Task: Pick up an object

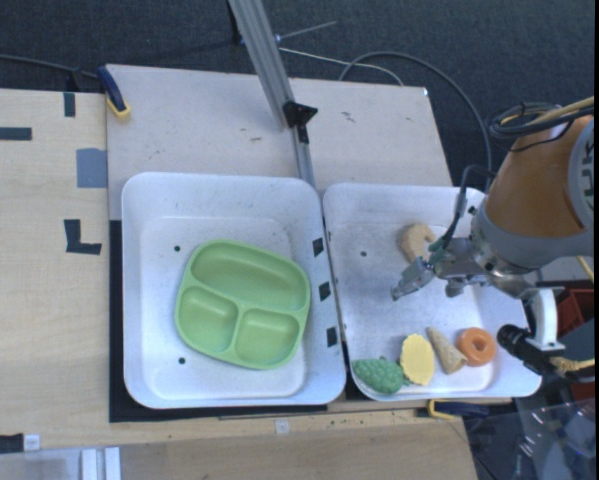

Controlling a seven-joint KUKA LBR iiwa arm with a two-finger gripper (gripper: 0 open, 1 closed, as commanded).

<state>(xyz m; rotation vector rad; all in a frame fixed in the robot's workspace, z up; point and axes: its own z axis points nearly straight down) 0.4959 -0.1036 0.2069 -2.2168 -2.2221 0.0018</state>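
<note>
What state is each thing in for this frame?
Green divided plate: flat in the left bin, compartments bare.
Tan piece: loose, beside the gripper.
Green, yellow, cone and orange ring toys: lying along the right bin's near edge.

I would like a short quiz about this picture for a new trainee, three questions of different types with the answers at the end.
1. True or false: the light green three-compartment plastic tray lies in the right white bin.
2. Multiple choice: which item lies nearest the pincer? A) the orange ring-shaped toy doughnut B) the tan rounded bread-like piece C) the dark green bumpy toy vegetable
3. Fill in: between the green vegetable and the beige cone-shaped piece lies a flat oval piece of colour ____.

Key: 1 false, it lies in the left white bin. 2 B. 3 yellow.
</note>
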